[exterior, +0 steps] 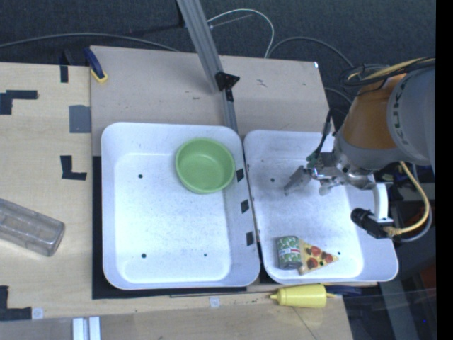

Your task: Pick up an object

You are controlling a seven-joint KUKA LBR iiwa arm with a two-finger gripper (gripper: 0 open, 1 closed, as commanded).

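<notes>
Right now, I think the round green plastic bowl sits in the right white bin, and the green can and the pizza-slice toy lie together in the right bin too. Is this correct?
Not quite. The camera view shows the round green plastic bowl in the left white bin, near its far right corner. The rest holds: the green can and the pizza-slice toy lie together in the right white bin.

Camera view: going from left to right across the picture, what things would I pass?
Clear plastic tube → green bowl in the left bin → small green can → pizza-slice toy → the arm's orange band.
</notes>
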